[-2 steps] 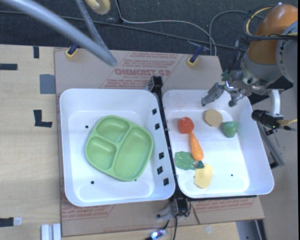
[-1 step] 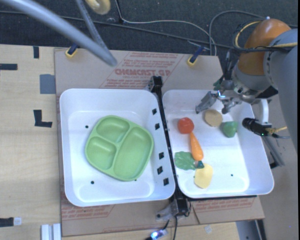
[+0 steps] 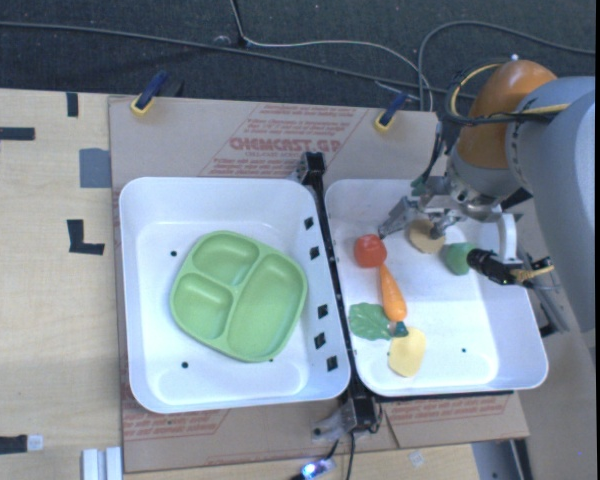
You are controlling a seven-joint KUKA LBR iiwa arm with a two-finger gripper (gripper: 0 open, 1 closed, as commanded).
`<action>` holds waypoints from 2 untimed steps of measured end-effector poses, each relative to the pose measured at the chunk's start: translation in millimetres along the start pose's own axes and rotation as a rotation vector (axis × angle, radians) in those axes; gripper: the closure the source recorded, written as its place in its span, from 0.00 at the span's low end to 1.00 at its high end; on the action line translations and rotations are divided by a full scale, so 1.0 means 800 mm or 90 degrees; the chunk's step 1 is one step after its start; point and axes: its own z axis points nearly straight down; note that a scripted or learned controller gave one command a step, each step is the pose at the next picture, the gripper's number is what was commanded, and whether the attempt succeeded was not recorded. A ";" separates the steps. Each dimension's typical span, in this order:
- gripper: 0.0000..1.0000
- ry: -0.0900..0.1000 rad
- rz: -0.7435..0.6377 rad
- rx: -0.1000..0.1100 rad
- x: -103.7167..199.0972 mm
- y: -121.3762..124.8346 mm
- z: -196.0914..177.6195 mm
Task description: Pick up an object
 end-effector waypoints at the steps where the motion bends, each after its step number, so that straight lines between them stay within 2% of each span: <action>1: 0.00 -0.003 0.000 -0.006 -0.001 0.002 0.019; 2: 1.00 -0.006 -0.001 -0.011 -0.002 0.005 0.003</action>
